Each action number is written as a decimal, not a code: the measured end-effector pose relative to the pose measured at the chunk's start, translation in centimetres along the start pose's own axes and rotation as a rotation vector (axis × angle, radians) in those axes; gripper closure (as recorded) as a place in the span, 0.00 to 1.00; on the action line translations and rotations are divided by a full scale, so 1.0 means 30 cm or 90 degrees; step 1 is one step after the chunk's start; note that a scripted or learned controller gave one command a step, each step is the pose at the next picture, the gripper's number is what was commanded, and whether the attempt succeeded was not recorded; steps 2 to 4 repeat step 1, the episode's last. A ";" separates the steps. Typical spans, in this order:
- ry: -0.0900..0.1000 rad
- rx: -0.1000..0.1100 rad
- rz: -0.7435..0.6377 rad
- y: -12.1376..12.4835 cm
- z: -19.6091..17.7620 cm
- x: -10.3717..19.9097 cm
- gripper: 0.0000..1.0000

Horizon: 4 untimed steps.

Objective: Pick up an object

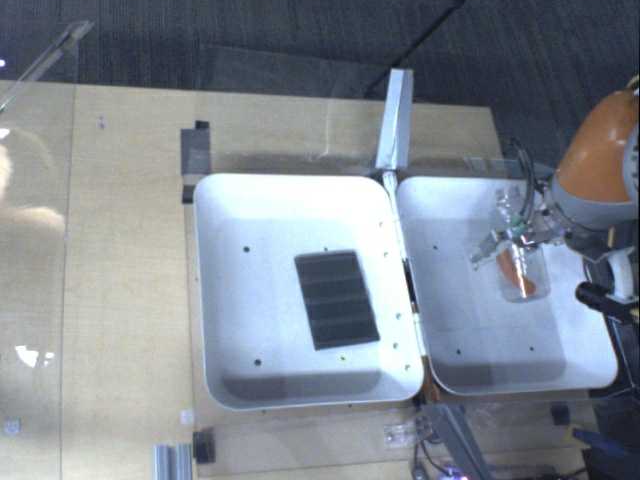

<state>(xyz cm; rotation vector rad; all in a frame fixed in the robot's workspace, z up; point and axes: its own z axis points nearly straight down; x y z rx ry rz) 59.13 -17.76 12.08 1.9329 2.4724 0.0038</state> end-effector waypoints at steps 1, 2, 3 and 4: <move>0.000 0.000 0.091 -0.030 0.103 0.021 0.00; 0.000 0.000 0.091 -0.030 0.103 0.021 0.00; 0.000 0.000 0.091 -0.030 0.103 0.021 0.00; 0.000 0.000 0.091 -0.030 0.103 0.021 0.00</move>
